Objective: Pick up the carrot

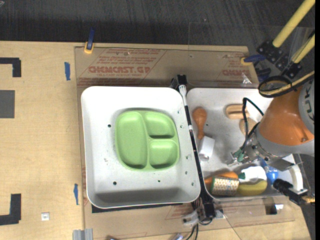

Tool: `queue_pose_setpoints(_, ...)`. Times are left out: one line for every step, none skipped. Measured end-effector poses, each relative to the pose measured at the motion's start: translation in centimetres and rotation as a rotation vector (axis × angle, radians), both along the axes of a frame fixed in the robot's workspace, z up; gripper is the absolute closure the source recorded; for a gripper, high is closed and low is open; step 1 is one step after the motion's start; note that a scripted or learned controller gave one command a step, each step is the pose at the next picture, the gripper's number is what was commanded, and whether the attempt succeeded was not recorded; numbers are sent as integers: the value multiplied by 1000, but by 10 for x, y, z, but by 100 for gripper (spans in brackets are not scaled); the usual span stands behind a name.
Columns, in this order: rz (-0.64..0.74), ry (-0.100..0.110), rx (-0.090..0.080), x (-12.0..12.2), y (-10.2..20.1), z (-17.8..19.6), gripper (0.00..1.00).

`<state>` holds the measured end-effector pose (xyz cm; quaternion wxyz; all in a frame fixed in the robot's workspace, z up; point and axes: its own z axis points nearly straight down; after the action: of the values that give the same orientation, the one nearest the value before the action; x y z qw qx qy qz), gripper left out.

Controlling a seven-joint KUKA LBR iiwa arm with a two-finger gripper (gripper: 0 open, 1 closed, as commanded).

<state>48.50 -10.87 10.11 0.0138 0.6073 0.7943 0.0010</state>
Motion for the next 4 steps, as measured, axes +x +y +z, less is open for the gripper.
queue_pose_setpoints(0,1,1,0,0,-1,0)
queue_pose_setpoints(-266,6,20,-1,-10,-12,0)
queue_pose_setpoints(-311,4,13,-1,14,-12,0)
queue_pose_setpoints(-39,16,17,-3,-9,-12,0)
